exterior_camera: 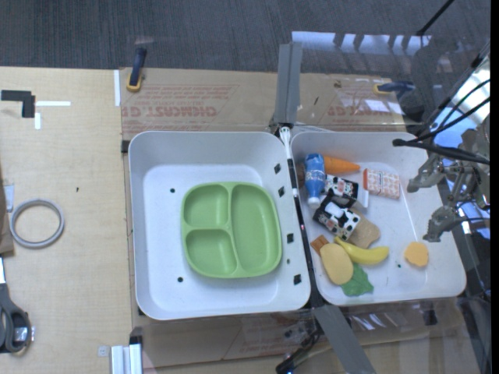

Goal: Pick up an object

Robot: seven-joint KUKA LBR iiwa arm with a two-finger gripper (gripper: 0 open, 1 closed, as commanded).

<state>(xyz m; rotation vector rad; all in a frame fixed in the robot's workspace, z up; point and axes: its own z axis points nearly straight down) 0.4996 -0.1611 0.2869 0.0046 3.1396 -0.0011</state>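
The right bin (405, 283) holds a pile of small items. Among them are a blue bottle (314, 176), an orange carrot (341, 164), a white and red box (381, 183), two black and white toys (337, 209), a yellow banana (365, 253), a yellow potato-like piece (337, 263), a green leaf (358, 285) and a round orange piece (417, 255). My gripper (429, 204) hangs over the right side of this bin, above and to the right of the orange piece. Its two grey fingers stand apart, open, with nothing between them.
The left bin (148, 232) holds a green divided plate (231, 229). A grey divider post (287, 84) stands between the bins at the back. A roll of tape (34, 223) and scissors (14, 327) lie on the bench at the left.
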